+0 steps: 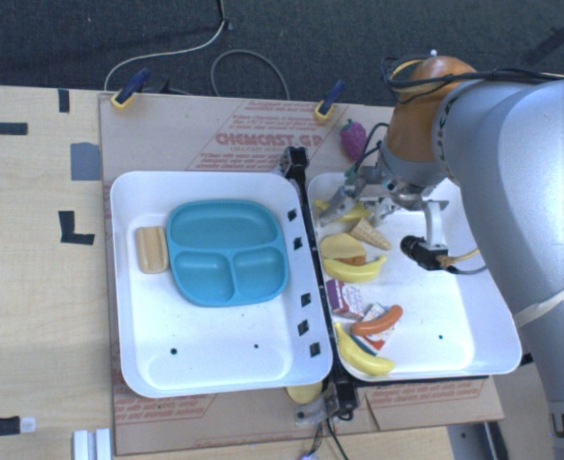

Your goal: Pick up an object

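Reaching into the right bin (pixel 455 353), the tool (pixel 351 199) hangs over a wedge-shaped toy (pixel 368 233); its opening cannot be told.

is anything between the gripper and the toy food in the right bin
Nothing visible does. The gripper is low over the right bin, right at the top of the pile near the cone-shaped piece. Whether it touches anything is unclear.

Claw (pixel 351 202) above toy food (pixel 354 257)

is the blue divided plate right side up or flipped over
Right side up: the blue plate in the left bin shows its three recessed compartments facing up.
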Action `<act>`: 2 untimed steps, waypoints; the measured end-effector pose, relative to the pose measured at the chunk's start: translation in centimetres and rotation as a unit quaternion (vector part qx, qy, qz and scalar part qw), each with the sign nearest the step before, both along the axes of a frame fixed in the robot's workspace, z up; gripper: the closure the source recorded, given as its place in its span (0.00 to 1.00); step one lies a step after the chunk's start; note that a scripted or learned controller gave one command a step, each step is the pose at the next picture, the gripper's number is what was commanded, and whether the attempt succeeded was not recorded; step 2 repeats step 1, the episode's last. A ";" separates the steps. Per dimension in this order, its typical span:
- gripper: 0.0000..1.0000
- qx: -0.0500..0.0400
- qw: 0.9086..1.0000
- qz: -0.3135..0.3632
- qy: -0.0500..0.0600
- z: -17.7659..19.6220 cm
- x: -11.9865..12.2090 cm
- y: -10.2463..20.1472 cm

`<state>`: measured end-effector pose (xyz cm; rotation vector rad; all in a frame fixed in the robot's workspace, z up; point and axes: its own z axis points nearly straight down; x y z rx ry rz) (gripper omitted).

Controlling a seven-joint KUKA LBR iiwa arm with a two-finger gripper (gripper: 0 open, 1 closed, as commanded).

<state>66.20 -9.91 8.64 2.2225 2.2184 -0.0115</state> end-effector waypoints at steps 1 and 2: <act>0.00 0.002 1.000 0.001 0.006 -0.1 0.4 -0.1; 0.00 0.002 1.000 0.001 0.006 -0.1 0.4 -0.1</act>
